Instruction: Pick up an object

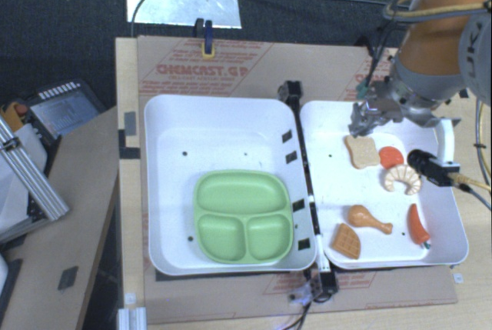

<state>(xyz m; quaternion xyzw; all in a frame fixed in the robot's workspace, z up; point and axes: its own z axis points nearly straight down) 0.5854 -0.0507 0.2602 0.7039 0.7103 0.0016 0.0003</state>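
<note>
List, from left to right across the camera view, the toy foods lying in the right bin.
Waffle → bread slice → drumstick → croissant → sausage. The tomato slice overlaps the bread slice and croissant in this order, so it is left out.

- Toast slice (362, 151), tan, flat, lies just below the fingers (361, 123).
- Red tomato piece (391, 156) right of it.
- Pale croissant (403, 179) lower right.
- Drumstick (367, 218), waffle (347, 241) and sausage (417, 224) lie farther below.

Glossy white plastic bins (223, 109), green tray (244, 215) — matt
</note>
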